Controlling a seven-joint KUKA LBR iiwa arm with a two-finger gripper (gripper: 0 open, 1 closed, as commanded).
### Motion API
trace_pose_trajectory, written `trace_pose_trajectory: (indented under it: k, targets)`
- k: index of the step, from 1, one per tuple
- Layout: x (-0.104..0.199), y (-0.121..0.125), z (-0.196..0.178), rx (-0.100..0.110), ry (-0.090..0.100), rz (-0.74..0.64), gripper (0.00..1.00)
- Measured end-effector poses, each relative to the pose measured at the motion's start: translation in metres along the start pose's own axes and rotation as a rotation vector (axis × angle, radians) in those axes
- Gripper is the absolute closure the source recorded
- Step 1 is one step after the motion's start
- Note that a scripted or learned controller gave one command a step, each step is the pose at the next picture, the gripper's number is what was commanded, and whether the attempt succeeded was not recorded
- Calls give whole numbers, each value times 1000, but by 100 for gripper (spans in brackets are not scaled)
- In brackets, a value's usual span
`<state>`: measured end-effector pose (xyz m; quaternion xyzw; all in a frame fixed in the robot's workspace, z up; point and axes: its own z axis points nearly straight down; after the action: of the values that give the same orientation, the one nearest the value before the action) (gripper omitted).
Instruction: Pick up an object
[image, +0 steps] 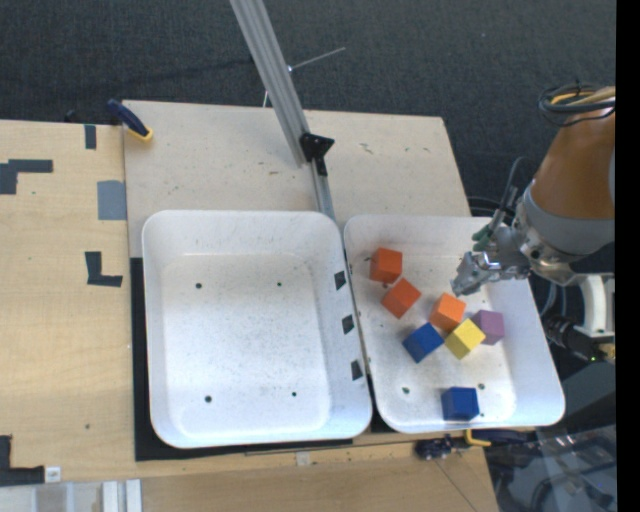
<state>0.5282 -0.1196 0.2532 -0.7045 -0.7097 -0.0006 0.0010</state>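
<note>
The right bin (400, 410) holds several small cubes. Two orange cubes (386, 265) (401, 297) lie toward its left, a third orange cube (448, 311) sits in the middle beside a yellow cube (464, 338), a blue cube (422, 342) and a purple cube (490, 324). Another blue cube (460, 402) rests near the front edge. My gripper (468, 280) hangs over the right part of this bin, just above and right of the third orange cube, with nothing visibly between its fingers.
The left bin (165, 330) stands beside the right one on the bench. A metal pole (285, 95) slants in from the top to the bins' junction. A blue and yellow tool (130, 120) lies at the back left.
</note>
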Motion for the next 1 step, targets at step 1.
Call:
trace_pose_trajectory:
  k: [1]
  targets:
    - [48, 20, -6, -1, -1, 1, 100]
